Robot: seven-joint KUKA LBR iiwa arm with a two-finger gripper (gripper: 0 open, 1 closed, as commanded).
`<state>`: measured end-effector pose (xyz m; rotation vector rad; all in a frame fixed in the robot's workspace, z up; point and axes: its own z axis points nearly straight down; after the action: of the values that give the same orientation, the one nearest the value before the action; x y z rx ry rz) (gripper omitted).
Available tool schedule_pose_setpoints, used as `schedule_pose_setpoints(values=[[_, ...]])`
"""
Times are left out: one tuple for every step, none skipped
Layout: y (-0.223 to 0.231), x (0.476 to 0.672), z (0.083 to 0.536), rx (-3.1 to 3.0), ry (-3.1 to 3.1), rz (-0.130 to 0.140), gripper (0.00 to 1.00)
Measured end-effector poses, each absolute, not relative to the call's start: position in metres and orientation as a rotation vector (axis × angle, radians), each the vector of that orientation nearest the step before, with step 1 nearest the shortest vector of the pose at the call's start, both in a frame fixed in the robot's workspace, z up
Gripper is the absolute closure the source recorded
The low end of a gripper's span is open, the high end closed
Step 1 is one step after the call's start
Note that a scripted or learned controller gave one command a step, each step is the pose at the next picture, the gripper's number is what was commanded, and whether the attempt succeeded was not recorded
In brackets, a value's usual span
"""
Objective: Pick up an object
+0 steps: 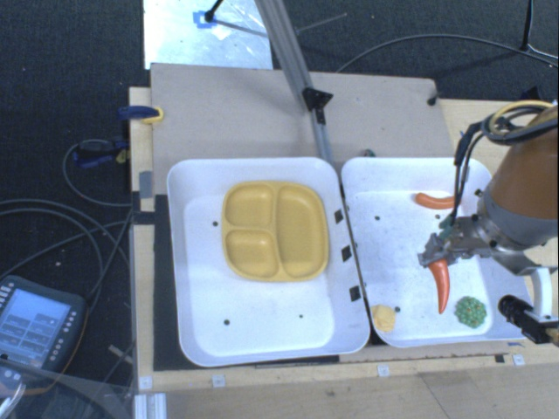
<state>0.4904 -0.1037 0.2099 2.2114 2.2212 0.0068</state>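
My gripper (439, 255) is over the right bin (376, 182), on the grey arm with the orange band that reaches in from the right. A red chili pepper (442, 288) has its upper end between the fingers, and its tip points toward the bin's front. The gripper is shut on that end. An orange sausage (434, 201) lies just behind the gripper. A green broccoli piece (471, 311) sits to the right of the pepper's tip. At the bin's front left corner rests a small yellow piece (383, 318).
The left bin (192, 321) holds a yellow divided plate (275, 230). A grey pole (293, 55) slants down to the ridge between the bins. Black and yellow cables (511, 120) loop over the arm at the right. A pendant (31, 321) lies on the floor at left.
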Motion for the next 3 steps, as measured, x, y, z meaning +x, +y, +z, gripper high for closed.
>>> schedule_pose_setpoints(values=[[-0.104,0.493,0.261,2.210,2.223,0.008,1.00],[-0.067,0.525,0.266,2.209,2.231,0.006,1.00],[-0.031,0.552,0.254,2.210,2.230,0.004,1.00]])
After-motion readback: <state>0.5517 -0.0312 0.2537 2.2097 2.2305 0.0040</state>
